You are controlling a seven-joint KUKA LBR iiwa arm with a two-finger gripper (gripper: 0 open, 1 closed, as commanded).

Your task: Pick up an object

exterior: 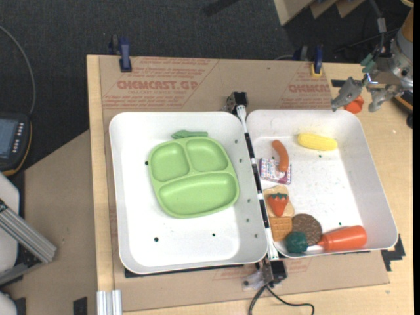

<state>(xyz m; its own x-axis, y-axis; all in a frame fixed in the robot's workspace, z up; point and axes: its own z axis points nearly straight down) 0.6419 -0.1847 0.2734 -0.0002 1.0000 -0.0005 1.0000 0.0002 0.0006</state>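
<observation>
I am watching the tool (362, 95) hanging at the upper right, just past the far corner of the right bin (377, 176), over the table (79, 195). Its fingers are standing spread apart, and a small orange piece (354, 105) is sitting low between them; the view is poor there, so it may be a part of the tool rather than something it is pinching. The toy food is lying in the right bin, below and to the left of the tool. The yellow corn (317, 142) is lying nearest to it, close to the far wall. The sausage (281, 155) is lying farther left, beside a small purple packet (274, 170). The strawberry (279, 203), waffle (281, 227), brown cookie (307, 226), dark green piece (296, 243) and carrot (342, 238) are crowding the near corner, well apart from the tool. The left bin (131, 235) is holding a green divided plate (192, 178).
</observation>
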